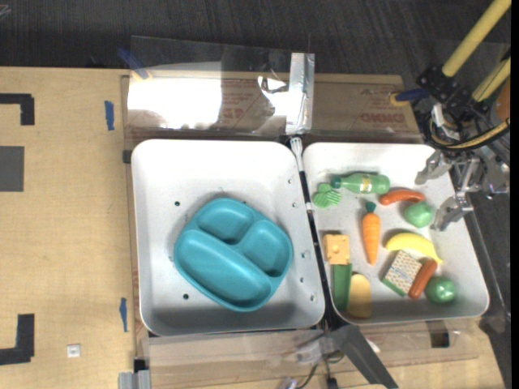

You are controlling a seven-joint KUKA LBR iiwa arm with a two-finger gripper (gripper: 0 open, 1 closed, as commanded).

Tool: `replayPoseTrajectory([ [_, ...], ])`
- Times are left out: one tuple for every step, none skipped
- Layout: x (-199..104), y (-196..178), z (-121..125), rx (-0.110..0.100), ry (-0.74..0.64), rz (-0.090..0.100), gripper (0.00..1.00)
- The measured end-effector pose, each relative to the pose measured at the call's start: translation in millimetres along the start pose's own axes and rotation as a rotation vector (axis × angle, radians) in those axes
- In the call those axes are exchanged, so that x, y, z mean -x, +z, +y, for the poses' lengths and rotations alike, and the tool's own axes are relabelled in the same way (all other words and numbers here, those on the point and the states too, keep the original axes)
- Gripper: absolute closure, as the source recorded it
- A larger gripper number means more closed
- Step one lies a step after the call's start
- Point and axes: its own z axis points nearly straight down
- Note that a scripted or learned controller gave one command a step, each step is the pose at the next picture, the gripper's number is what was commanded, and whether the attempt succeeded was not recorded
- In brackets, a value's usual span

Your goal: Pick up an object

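Blue divided plate [233, 252] in left bin [154, 168]

- The arm [491, 112] was cut off by the right edge, so little of it showed.
- The claw [456, 189] was small and blurred; its finger spacing could not be told.
- The printed box [401, 272] carried a pattern too small to read.
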Motion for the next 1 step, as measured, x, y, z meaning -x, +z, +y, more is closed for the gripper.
replayPoseTrajectory([
  [33.7,106.3,-7.2,0.005,-0.092,0.011,0.00],
])
